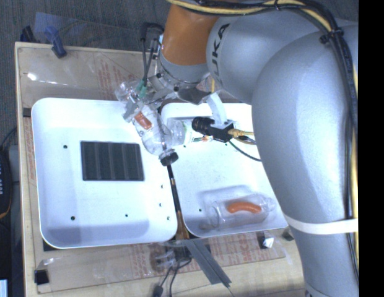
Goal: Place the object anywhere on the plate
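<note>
A dark, ridged rectangular plate (112, 161) lies flat in the middle of the left bin (56, 215). In the right bin (198, 184), near its front edge, rests a clear plastic pack with an orange object (243, 208) inside. My gripper (148, 121) hangs below the orange wrist band, over the left bin's upper right corner, just up and right of the plate. Clear, crinkled material with a small orange patch (142, 120) shows at the gripper. I cannot tell whether that is part of the gripper or something held.
The bulky grey arm (291, 104) covers the right bin's far and right sides. A black rod (173, 187) runs along the gap between the bins. Cables and a black connector (207, 127) hang beside the wrist. The wooden bench edge (105, 262) lies in front.
</note>
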Controlling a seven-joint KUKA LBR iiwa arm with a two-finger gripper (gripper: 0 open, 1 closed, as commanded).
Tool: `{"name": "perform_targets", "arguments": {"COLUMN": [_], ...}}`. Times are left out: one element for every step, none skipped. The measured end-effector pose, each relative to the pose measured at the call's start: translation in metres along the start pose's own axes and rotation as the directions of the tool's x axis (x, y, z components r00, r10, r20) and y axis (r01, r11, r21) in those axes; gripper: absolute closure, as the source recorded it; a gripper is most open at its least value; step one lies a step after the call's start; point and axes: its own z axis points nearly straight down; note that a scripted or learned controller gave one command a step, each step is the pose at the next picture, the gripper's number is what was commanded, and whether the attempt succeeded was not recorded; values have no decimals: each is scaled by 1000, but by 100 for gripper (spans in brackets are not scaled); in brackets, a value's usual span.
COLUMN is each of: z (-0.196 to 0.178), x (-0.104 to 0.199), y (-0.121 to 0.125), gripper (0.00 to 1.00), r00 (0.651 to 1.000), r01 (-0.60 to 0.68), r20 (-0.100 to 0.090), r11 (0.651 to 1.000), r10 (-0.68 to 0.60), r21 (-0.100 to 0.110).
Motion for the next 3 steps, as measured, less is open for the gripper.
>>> {"name": "perform_targets", "arguments": {"z": [35, -39, 34], "x": [102, 90, 29], "y": [10, -54, -47], "gripper": [100, 100, 100], "r00": [988, 1000, 998], "r01": [153, -10, 55], "r20": [0, 0, -1], "r11": [988, 1000, 998], "r10": [-153, 10, -55], "r21": [1, -2, 2]}}
